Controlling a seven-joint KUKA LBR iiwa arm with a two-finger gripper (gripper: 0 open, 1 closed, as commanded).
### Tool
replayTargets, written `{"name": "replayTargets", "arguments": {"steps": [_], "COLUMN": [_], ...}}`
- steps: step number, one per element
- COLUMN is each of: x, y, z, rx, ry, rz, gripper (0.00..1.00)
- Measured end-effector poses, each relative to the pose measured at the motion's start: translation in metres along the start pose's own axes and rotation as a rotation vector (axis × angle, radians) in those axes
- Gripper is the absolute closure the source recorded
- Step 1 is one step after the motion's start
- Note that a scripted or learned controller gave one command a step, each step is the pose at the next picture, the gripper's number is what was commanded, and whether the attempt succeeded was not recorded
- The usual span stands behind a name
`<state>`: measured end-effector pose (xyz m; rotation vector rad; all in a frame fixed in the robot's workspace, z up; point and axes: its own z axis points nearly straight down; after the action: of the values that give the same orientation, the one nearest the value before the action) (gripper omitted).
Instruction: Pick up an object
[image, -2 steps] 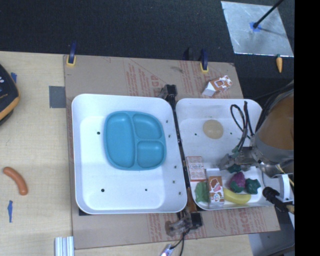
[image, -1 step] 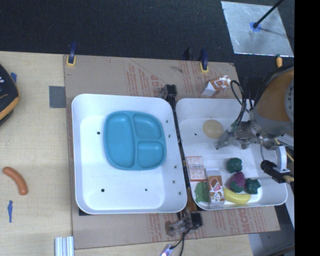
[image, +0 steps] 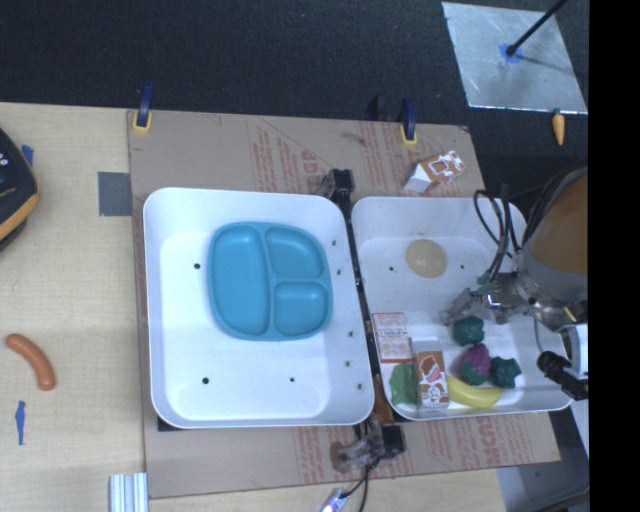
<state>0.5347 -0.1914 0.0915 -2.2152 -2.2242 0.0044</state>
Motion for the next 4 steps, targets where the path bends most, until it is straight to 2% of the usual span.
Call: {"name": "replayTargets", "arguments": {"steps": [1, 2, 3, 4], "x": [-0.001, -0.001, 0.035, 0.034], "y": [0.000, 0.000, -0.032, -0.032], "z": [-0.010, -0.010, 0.000, -0.010], "rx": [0.000, 0.001, 0.000, 0.000], "ry": [0.000, 0.000, 0.000, -0.001], "rz": [-0.002, -0.003, -0.001, -0.004], "gripper": [1.00, 0.00, 0.00, 1.00]}}
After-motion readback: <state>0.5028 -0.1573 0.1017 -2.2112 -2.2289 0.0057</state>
